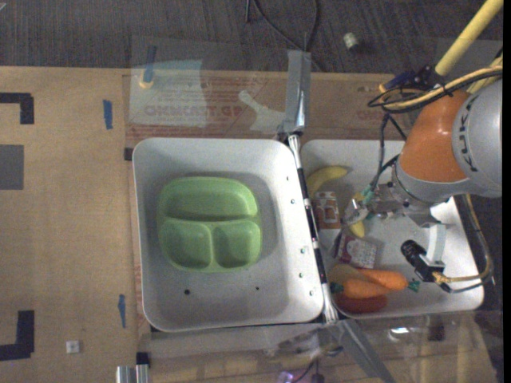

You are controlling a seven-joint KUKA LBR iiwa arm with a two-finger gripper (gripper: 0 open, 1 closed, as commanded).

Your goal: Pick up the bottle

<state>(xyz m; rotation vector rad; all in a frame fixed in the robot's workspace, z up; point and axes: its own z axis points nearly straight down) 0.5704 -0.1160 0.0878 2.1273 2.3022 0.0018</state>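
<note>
Arm is over the right bin, gripper low near the middle of it and pointing toward the bin's left wall. Bottle is small, with a reddish label. It sits right against that left wall, just below the banana and just beside the gripper tip; looks like a sliver of gap between them, not touching as far as I can see. Can't tell if the jaws are apart or together, since the wrist body and the slant of the view hide it. Nothing visibly held. My read: approach/align step, grasp not yet made. Clutter nearby: a small yellow piece directly under the gripper, a packet below that, then a carrot and a red item at the bin's near edge. Left bin holds only a green divided plate, irrelevant here. Next move, as I judge it: shift toward the wall until centred over the bottle, jaws apart, turned so they straddle its narrow side, then descend and close. Risks: the wall leaves little room for the outer jaw, the banana is close above, and a small smooth bottle could roll or squirt out on closing. Counter around the bins plays no part.
</note>
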